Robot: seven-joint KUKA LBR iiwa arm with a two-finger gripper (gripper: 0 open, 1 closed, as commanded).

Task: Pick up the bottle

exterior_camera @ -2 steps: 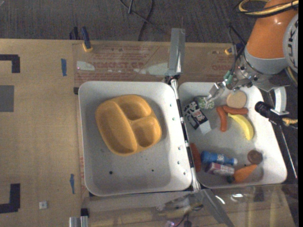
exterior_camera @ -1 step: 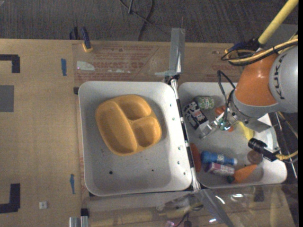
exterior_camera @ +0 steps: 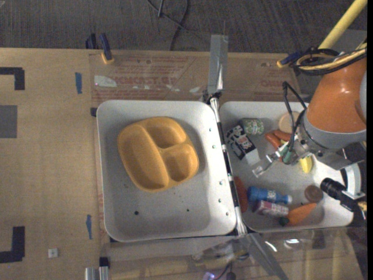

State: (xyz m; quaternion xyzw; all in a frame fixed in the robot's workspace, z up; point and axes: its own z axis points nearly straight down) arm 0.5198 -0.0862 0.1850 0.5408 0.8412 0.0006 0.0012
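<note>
Robotics lab, test bench setup. Plywood bench top (exterior_camera: 52, 174) marked with black tape corners (exterior_camera: 14, 77) and blue tape strips (exterior_camera: 78, 82). Two shallow white bins (exterior_camera: 169, 226) joined side by side with grey tape (exterior_camera: 217, 63), clamps at bench edge. Loose cables (exterior_camera: 166, 4) trailing over dark carpeted floor. Industrial arm (exterior_camera: 338, 98), grey with orange band, over right bin of assorted toy-like props

Nothing legible anywhere: the black packet (exterior_camera: 240, 140) carries white markings too blurred to read, and the faint reddish print on the table (exterior_camera: 145, 77) stays unreadable too.
</note>
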